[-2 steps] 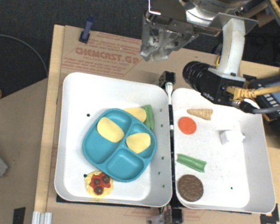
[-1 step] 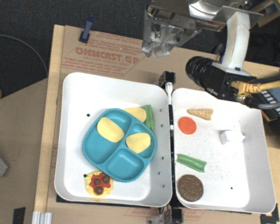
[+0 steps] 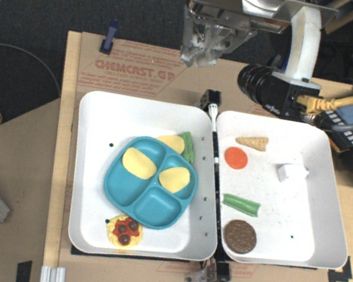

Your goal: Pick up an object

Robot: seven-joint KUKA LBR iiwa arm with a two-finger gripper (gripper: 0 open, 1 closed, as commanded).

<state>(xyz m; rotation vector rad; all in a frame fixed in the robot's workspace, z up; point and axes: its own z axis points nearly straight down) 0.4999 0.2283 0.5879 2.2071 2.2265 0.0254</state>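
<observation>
A blue clamp point(image 3: 109, 37), perhaps, sits on the cardboard sheet point(image 3: 141, 72).

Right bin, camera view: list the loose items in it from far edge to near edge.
Tan wedge → orange disc → white block → green bean → brown patty.

a single fixed camera looks down at a slant from above the bench's near side, far enough back to take in both the left bin point(image 3: 81, 175) and right bin point(image 3: 324, 213), with the arm point(image 3: 306, 38) at the far right.
</observation>
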